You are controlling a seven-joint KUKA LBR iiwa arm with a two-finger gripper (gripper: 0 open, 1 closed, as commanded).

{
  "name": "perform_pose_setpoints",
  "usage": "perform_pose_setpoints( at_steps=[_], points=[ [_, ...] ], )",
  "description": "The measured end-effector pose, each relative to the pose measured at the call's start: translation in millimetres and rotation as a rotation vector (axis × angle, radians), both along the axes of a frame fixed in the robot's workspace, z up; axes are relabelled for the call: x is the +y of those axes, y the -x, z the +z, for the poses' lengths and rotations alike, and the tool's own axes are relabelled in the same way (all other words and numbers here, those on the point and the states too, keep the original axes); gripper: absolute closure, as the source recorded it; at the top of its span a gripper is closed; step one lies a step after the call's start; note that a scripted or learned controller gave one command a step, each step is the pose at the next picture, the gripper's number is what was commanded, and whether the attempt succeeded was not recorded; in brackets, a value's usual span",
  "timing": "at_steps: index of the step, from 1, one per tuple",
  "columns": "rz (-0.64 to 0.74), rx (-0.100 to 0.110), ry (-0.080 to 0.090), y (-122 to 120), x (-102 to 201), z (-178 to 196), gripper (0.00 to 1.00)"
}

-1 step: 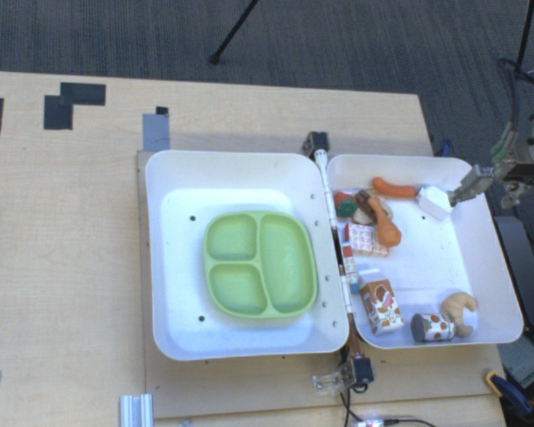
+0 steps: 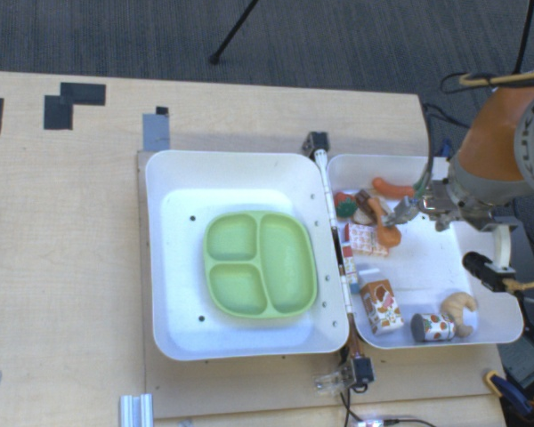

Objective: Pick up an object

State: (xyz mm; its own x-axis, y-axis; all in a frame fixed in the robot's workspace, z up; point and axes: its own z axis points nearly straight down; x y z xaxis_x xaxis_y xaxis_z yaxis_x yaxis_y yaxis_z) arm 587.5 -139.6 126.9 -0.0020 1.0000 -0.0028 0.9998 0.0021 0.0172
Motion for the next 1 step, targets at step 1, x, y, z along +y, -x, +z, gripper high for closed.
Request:
perform_pose_setpoints(
  at_steps=[1],
  points=[
    [0.000, 0.013, -0.002, 4.4, 11.4, -16.0, 0.00]
  ],
)
